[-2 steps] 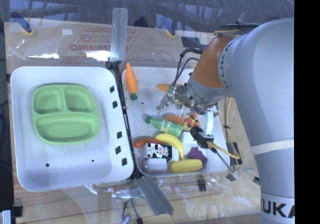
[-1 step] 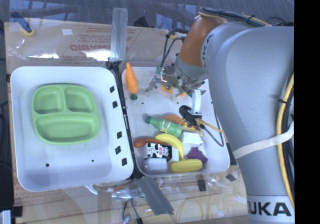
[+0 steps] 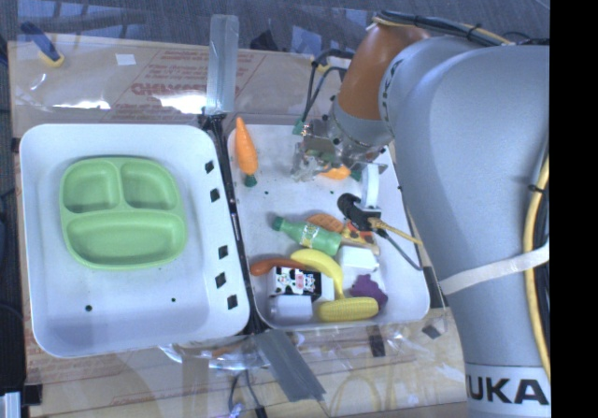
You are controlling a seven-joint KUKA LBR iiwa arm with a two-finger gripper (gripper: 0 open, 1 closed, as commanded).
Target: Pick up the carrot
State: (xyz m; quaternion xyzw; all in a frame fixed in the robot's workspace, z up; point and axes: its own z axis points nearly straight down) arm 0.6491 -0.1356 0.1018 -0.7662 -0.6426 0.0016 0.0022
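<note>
Against the right bin's (image 3: 245,248) left wall, carrot (image 3: 245,147) lies

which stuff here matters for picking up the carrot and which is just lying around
For the job:
carrot, at the far left of the right bin
gripper, down in that bin, to the carrot's right

Lying about:
green plate in the left bin
green bottle
banana
corn cob
</note>
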